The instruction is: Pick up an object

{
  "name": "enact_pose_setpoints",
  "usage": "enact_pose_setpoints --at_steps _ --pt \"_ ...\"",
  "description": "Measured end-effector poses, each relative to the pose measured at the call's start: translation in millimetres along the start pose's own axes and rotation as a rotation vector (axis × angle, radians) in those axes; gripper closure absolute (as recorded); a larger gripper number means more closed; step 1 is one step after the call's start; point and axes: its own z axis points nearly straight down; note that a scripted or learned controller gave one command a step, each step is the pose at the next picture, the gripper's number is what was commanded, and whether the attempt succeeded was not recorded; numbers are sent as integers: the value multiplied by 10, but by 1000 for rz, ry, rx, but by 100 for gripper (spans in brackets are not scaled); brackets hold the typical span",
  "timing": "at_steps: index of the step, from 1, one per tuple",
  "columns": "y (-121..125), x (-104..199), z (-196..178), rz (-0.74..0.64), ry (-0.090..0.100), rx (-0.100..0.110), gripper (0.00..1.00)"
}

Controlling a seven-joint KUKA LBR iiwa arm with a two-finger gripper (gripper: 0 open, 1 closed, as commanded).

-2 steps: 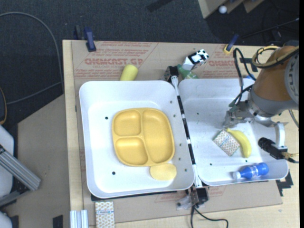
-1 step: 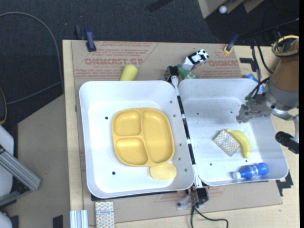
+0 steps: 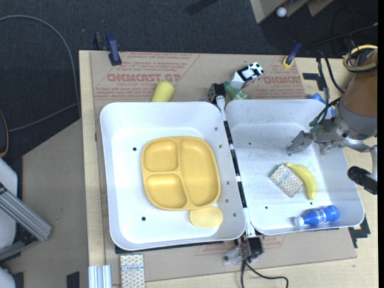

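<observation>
Dark carpet floor, cardboard-topped table (image 3: 180, 71) with two white bins side by side. The hand (image 3: 312, 138) is over the right bin (image 3: 264, 119), near its upper right corner, pointing left. Fingers (image 3: 298, 143) look spread, nothing between them, not touching any object as far as I can tell.

Candidates, all below the hand in the same bin: banana (image 3: 305, 179) closest, just below and slightly left; small patterned packet (image 3: 285, 180) touching the banana's left side; blue bottle (image 3: 317, 216) further down near the bin's front edge.

Judgement on the banana: light, likely plastic toy, stiff, smooth curved skin so it could roll or slip. Grip across the middle, jaws square to its long axis. The packet crowds one side, so a finger may nudge it.

Bottle: light, round, will roll. Packet: flat, hard to get under.

Left bin (image 3: 120, 161), far left of the hand, holds a yellow divided plate (image 3: 180, 173) and a yellow disc (image 3: 206, 216).
</observation>
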Motion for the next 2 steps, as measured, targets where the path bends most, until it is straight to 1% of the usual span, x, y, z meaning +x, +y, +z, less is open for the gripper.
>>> enact_pose_setpoints --at_steps 1,2 --pt "-396 109 532 0 0 -5 0" --pt "-379 99 422 1 -4 -12 100"
